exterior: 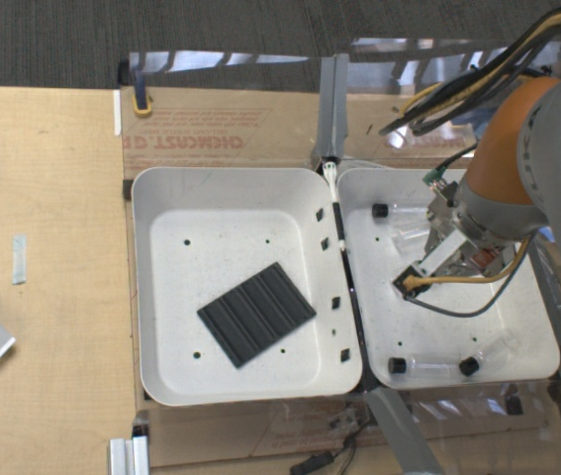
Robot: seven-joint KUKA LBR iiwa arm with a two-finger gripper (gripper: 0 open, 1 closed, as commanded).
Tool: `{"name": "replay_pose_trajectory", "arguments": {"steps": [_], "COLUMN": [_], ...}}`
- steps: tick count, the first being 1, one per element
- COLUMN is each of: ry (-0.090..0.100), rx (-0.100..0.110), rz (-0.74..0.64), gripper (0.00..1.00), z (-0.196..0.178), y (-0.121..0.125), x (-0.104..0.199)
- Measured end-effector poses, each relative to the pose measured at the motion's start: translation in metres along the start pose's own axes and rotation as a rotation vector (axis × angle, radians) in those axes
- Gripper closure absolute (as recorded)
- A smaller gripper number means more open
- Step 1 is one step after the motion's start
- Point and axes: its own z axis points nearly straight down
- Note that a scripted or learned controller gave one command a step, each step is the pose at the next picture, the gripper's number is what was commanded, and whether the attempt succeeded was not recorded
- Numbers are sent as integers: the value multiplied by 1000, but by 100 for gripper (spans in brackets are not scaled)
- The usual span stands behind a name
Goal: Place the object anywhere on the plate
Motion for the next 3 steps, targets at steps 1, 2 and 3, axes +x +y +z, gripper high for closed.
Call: {"name": "replay_pose_trajectory", "arguments": {"steps": [1,2,3], "ry": [3,3,3], "rx": [-2,-3,-3], "rz": [86,-13,-13], "gripper": [100,100,0], "z": [-39,-51,-51], "y": [-44,-130,-130], "x": [86,120,120]}}
